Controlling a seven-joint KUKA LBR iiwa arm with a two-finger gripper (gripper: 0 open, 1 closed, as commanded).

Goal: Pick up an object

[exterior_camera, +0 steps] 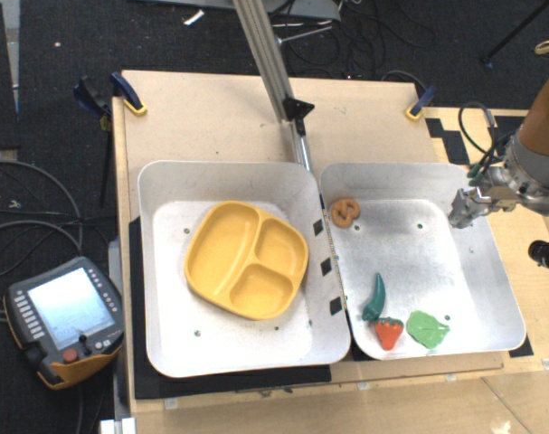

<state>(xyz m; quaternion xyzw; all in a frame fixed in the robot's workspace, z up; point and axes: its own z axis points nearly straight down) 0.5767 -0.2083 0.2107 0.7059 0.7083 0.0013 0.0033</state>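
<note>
Presently catalogued, right-hand bin (491, 269): four small items, all lying on the bin floor and none between the fingers. Gripper (461, 213), entering from 3 o'clock, sits over the bin's right rim near its upper corner; its fingers are too small and blurred to read, so whether they stand wide or narrow cannot be told. Item one, pretzel (345, 212), brown, lies at roughly 9 o'clock from the gripper, well apart, close against the bin's left wall. Item two, green pepper (374, 298), slender, long axis running about 12 to 6 o'clock with a slight curve, lies at about 7 o'clock from the gripper. Item three, strawberry (389, 332), red, touching or just beside the pepper's lower tip. Item four, green leaf (427, 329), flat, just beside the strawberry at its 3 o'clock, and at about 6 to 7 o'clock from the gripper; judged the nearest candidate along with the pepper. Left-hand bin (165, 242): one yellow divided plate (247, 260), well apart from the gripper, at 9 o'clock.
</note>
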